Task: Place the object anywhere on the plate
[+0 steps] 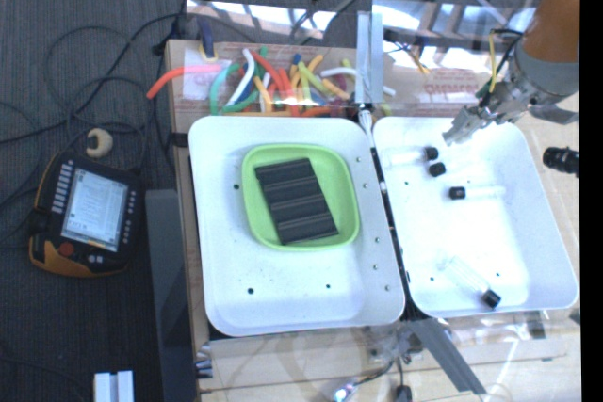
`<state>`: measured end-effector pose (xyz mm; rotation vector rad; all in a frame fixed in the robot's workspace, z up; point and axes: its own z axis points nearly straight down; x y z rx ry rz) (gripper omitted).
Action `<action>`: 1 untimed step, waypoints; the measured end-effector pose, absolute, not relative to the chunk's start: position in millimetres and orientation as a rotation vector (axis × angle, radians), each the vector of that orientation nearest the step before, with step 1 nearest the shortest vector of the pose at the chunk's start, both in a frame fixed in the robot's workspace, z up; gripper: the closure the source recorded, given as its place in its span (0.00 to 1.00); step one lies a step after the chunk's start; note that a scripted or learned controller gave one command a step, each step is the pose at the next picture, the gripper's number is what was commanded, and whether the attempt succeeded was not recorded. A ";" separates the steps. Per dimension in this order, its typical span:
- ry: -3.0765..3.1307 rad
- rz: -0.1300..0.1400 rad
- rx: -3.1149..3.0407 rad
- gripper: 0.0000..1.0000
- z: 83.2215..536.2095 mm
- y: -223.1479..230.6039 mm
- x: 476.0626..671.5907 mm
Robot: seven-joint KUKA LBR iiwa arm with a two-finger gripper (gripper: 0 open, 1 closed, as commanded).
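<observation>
A green plate (252, 172) lies in the middle of the left bin (292, 301). A dark grey ribbed block (297, 200) rests flat on the plate, slightly turned. My gripper (459, 132) hangs over the far edge of the right bin (528, 231), well to the right of the plate and apart from the block. Nothing shows between its tips.
Several clear tubes with black caps (435, 168) lie scattered in the right bin. Coloured cables (273, 80) pile up behind the left bin. A metal post (369, 61) stands between the bins at the back. A teach pendant (85, 212) sits on the floor at left.
</observation>
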<state>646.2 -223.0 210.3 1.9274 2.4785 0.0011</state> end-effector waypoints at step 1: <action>2.479 0.001 1.927 0.00 210.3 -223.0 646.2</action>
